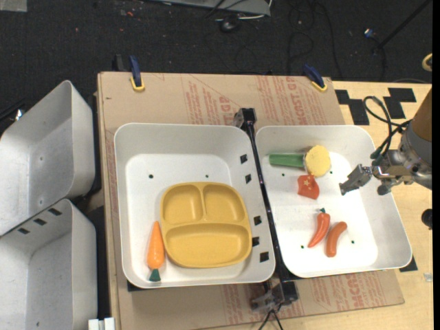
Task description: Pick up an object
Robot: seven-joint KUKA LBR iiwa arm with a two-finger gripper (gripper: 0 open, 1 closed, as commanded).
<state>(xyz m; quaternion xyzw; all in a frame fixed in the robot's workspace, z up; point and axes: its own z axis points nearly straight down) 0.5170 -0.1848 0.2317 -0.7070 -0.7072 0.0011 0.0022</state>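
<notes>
One arm (419,139) reaching in from the right, gripper (357,179) low over the right bin (385,253), jaws' spread impossible to tell, red chilli (319,229) nearby.

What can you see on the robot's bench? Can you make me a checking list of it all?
Surface: brown board bearing two shallow white bins, left bin and right bin.
Job's things: in the right bin, a yellow round toy with a green handle, a small red strawberry-like piece, a red chilli pepper and an orange-red sausage.
Clutter: in the left bin, a yellow divided plate with an orange carrot beside it.
Grippers: the gripper is over the right bin, holding nothing.
Cables: black cables by the arm.
Surroundings: dark floor; spare white bins at left.
</notes>
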